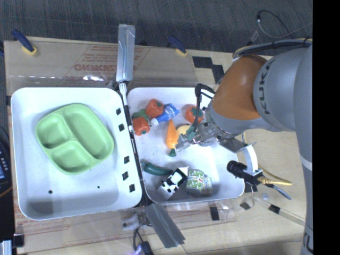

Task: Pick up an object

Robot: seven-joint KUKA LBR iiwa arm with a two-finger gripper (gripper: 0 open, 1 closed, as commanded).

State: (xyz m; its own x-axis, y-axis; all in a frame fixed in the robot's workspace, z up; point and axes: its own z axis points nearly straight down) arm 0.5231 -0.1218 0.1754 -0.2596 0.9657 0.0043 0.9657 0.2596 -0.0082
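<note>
Gripper low over the right bin

Gripper point(187, 139) sat beside the orange carrot toy point(171, 134) in the right bin point(154, 97); I couldn't tell its opening. I judged the carrot light, hard, slightly slick, best pinched across its thick middle. Beyond lay the green tray point(74, 137).

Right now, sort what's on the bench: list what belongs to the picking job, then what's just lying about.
Belongs to the job:
gripper
toy carrot
red pepper toys
blue wrapper
black-and-white cow toy
green patterned pouch
right bin

Lying about:
green divided plate
left bin
blue clamps
</note>
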